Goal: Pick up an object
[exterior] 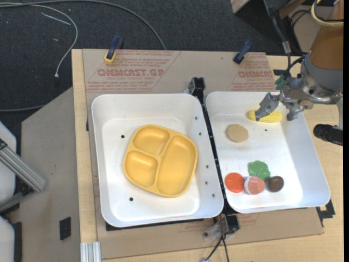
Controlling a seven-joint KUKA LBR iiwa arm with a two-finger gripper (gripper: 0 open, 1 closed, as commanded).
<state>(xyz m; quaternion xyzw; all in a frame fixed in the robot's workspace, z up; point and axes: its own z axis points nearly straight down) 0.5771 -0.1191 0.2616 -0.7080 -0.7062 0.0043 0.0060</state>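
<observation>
Left white shallow bin (pixel 103 146) holds just the yellow three-compartment plastic plate (pixel 161 160), sitting flat mid-bin; we read it as the drop side, so nothing to grab there. The two bins butt together along a black centre divider (pixel 207 141) on the cardboard-covered tabletop (pixel 163 64), with blue clamps (pixel 113 49) pinning the cardboard at the back edge.

Right white shallow bin (pixel 311 162) carries the pick candidates: tan round flat piece (pixel 237 133) near the middle, then a cluster at the front — orange-red round piece (pixel 234 182), pink-and-white small piece (pixel 254 186), green leafy piece (pixel 258 170), dark brown round piece (pixel 275 184) — touching or nearly so.

End effector (pixel 278 109) hangs at the bin's back, fingers spread, straddling the yellow flat piece (pixel 266 116). Not pinching it yet. We judge that piece the target: isolated, easy approach.
</observation>
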